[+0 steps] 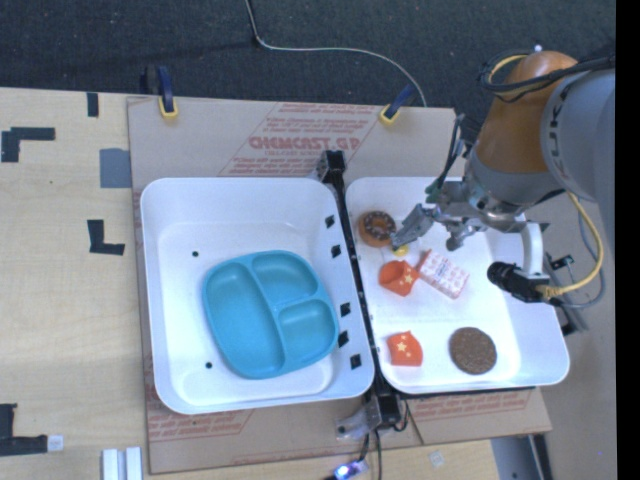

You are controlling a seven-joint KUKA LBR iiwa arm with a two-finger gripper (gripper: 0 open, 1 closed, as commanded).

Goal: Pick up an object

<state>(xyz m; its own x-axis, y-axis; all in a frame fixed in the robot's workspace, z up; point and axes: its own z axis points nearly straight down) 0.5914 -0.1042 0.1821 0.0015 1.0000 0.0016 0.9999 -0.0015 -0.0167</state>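
Observation:
In the right bin (540,363) lie a chocolate doughnut (377,227), an orange block (397,277), a pink and white packet (442,274), a red block with a yellow mark (403,349) and a round brown cookie (472,350). My gripper (432,230) hangs over the bin's upper middle, just right of the doughnut and above the packet. Its fingers (409,232) stand spread apart with nothing between them.
The left bin (170,228) holds a blue divided plate (270,311). A black divider with clips (343,258) runs between the bins. Both bins rest on a cardboard sheet (290,138) clamped at its far edge. A cable crosses the dark floor behind.

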